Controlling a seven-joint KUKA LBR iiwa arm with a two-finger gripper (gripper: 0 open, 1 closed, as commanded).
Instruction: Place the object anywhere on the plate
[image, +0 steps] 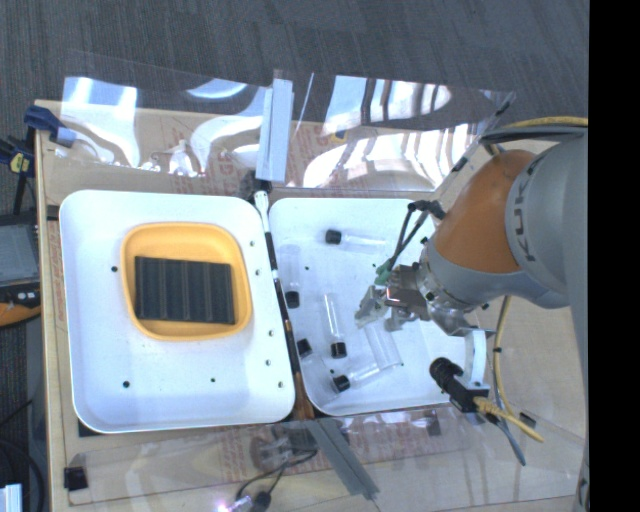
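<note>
The arm (520, 235) reaches in from the right and hangs low over the right bin (300, 215). Its gripper (385, 305) sits near the middle of that bin, a little toward the right wall. I cannot tell if it is holding anything, because its metal parts and the see-through things under it blur together.

The right bin holds several small clear tubes with black caps. One tube (352, 238) lies near the far edge. One tube (330, 313) lies in the middle, just left of the gripper. One tube (358, 377) lies near the front edge. A few small black caps (291, 298) sit close to the left wall of this bin. The thing to move is most likely one of these tubes, and the middle one is nearest the gripper.

The left bin (85, 390) holds the yellow plate (225, 245), which has a dark ribbed patch in its middle. The plate sits toward the far side of that bin. No tube lies on it.

So the job looks to be at the picking step. Next, the gripper needs to close on one tube, lift it clear of the wall between the bins, carry it left and set it on the plate.
</note>
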